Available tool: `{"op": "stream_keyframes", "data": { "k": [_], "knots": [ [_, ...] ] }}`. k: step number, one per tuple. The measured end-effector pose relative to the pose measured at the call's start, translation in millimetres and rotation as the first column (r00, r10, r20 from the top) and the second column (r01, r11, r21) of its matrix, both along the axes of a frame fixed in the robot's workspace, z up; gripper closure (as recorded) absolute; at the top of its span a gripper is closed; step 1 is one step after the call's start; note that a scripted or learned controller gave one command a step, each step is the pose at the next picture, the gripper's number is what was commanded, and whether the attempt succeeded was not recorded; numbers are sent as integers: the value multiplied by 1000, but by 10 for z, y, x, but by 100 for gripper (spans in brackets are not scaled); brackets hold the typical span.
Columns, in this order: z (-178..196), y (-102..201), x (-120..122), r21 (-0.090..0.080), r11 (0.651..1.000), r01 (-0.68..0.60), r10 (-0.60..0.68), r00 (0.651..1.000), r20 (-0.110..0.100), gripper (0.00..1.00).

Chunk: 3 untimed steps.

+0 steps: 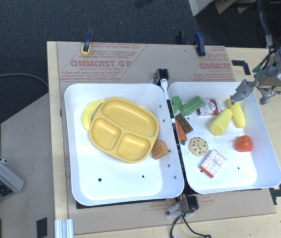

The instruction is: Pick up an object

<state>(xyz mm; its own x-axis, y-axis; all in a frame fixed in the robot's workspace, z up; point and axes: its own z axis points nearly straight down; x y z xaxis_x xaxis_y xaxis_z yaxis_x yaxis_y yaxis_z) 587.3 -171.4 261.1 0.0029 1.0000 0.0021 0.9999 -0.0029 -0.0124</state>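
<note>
My gripper [252,94] hangs over the far right corner of the right bin [264,177], fingers spread apart with nothing between them. Its left finger [239,91] is just above a corn cob [238,114]. Beside the corn lies a yellow bottle [221,121]. A red tomato [243,143], a cookie [198,146] and a red-and-white carton [212,162] lie nearer the front. A green item [189,104], a red-and-white packet [208,107], a brown bar [184,123] and an orange carrot [180,132] sit by the bin's left wall.
The left bin [115,182] holds a yellow divided plate [123,129], a yellow piece [87,114] tucked under its left edge, and a brown chunk [160,149] at its right. Blue clamps [198,43] grip the board's far edge.
</note>
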Motion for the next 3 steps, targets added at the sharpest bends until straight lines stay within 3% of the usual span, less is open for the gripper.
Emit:
{"op": "stream_keyframes", "data": {
  "k": [1,3],
  "knots": [
    [77,4,22,-3,1000,-3,3,1000,14,0],
    [-1037,21,78,0,1000,-3,3,1000,4,0]
  ]
}}
